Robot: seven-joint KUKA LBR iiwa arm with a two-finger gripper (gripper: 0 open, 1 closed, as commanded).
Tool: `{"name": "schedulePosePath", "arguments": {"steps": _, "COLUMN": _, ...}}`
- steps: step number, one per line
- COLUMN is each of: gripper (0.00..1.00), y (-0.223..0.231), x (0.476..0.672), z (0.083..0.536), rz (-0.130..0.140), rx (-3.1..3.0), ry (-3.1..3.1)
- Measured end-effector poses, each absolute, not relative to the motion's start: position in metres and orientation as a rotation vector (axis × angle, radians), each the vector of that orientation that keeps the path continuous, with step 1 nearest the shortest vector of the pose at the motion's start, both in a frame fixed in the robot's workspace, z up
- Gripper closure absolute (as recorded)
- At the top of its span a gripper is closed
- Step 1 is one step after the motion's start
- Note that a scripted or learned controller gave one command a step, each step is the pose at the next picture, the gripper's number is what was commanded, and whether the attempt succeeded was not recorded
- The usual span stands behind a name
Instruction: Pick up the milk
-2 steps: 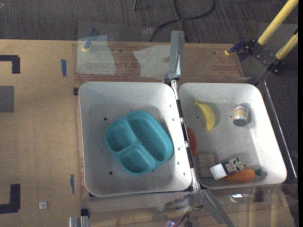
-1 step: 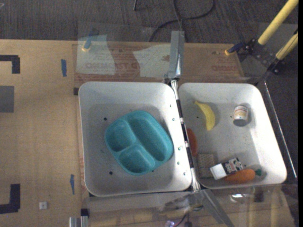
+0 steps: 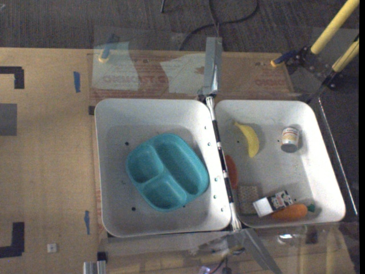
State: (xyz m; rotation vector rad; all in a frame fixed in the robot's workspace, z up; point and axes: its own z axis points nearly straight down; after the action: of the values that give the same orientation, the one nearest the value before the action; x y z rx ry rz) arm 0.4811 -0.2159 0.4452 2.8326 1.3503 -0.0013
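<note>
1. You are at the very start of the job: the milk [image 3: 274, 202], a small carton with a white end and a dark printed side, lies on its side in the right bin [image 3: 319, 153], at that bin's near edge, and nothing has lifted it.
2. I cannot tell you the state of the pincer, released or clenched; judge that from your own readout before you commit to anything.
3. Mind the neighbours. A carrot [image 3: 292, 211] lies just beside the carton on its near side, apparently touching it, and a small tan square pad [image 3: 247, 199] sits close on the carton's left.
4. Further off in the same bin you have a banana [image 3: 249, 138] towards the far left and a small can [image 3: 290, 138] standing towards the far right, both well apart from the carton. A red thing [image 3: 230, 170] rests against the bin's left wall.
5. The left bin [image 3: 114, 130] holds a teal divided plate [image 3: 166, 170]; it plays no part here.
6. Your next move, as I judge it: bring the arm in over the near part of the right bin, line up across the carton's narrow width, and descend with room spread for it.
7. The risk is catching the carrot along with the carton, or nudging the carton against the bin wall, so pick the approach angle with care.
</note>
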Motion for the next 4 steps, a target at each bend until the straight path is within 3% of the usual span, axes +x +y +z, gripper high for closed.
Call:
{"name": "schedulePosePath", "arguments": {"steps": 1, "gripper": 1.0, "y": -0.216, "x": 0.482, "z": 0.456, "rz": -0.001, "rx": 2.83, "ry": 1.35}}
{"name": "schedulePosePath", "arguments": {"steps": 3, "gripper": 1.0, "y": -0.204, "x": 0.492, "z": 0.429, "rz": -0.006, "rx": 3.109, "ry": 0.474}}
{"name": "schedulePosePath", "arguments": {"steps": 4, "gripper": 1.0, "y": -0.223, "x": 0.48, "z": 0.435, "rz": -0.001, "rx": 3.097, "ry": 0.526}}
